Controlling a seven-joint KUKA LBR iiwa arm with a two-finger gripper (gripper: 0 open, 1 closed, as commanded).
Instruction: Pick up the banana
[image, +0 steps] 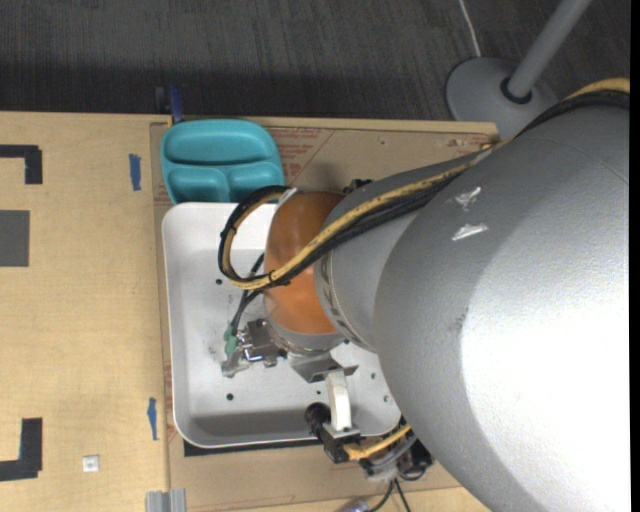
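Where the banana lies I can't tell right now, my arm (480, 300) leaning in from the right over the white bin (190, 300), gripper (248, 352) down inside it below my orange band (295, 270), released or clenched I can't say, a teal tray (220, 155) just past the bin's far rim.

Floor: dark grey carpet (250, 50) along the top.
Worktop: tan cardboard-covered worktop (80, 300) with black squares and blue tape marks.
Stand: grey round-based pole stand (490, 85), top right.
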